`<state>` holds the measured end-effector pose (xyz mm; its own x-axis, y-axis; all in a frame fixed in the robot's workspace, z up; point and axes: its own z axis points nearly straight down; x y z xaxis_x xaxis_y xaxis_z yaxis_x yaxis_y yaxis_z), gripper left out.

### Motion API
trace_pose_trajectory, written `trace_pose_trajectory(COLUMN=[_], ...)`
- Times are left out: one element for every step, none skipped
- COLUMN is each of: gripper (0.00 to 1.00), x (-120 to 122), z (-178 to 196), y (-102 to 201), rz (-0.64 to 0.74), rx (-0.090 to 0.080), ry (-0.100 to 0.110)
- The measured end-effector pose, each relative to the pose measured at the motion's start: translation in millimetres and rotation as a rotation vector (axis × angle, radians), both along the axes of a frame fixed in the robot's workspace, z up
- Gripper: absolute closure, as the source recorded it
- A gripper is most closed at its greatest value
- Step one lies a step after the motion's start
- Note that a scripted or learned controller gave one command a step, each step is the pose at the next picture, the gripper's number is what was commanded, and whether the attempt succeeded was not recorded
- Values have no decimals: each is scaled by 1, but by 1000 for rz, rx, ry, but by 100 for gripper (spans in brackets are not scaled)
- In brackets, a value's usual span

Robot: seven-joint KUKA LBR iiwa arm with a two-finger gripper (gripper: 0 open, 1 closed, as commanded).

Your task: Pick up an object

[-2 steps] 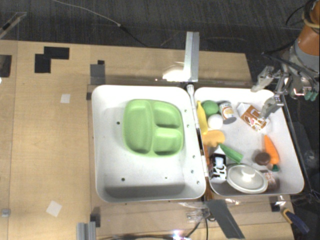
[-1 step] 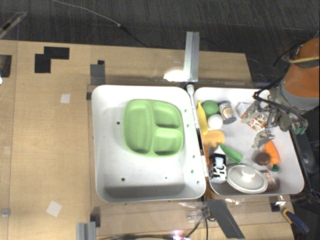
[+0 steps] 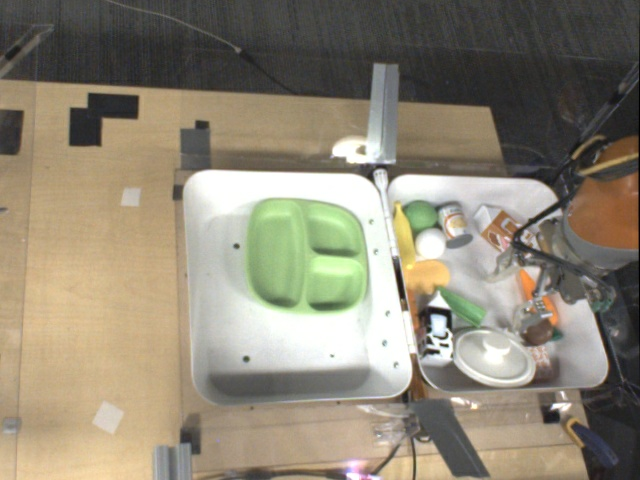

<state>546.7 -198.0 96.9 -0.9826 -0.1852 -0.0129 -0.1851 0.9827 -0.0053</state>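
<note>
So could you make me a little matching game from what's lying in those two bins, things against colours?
Things:
1. divided tray in the left bin
2. bowl in the right bin
3. ball at the right bin's far end
4. small can beside it

Colours:
A. white
B. dark green
C. light green
D. silver and orange

Pairs: 1-C, 2-A, 3-B, 4-D

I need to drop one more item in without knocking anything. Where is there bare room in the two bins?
Left bin: bare floor all around the green divided tray, widest along the near wall. Right bin: crowded, especially its left side and around the white bowl; the gripper hangs over its right side.
</note>
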Motion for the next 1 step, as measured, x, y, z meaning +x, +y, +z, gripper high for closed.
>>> trace_pose_trajectory(gripper=[0], x=[1], z=[-6], y=[-6], rz=[-34], rx=[0], ry=[-3])
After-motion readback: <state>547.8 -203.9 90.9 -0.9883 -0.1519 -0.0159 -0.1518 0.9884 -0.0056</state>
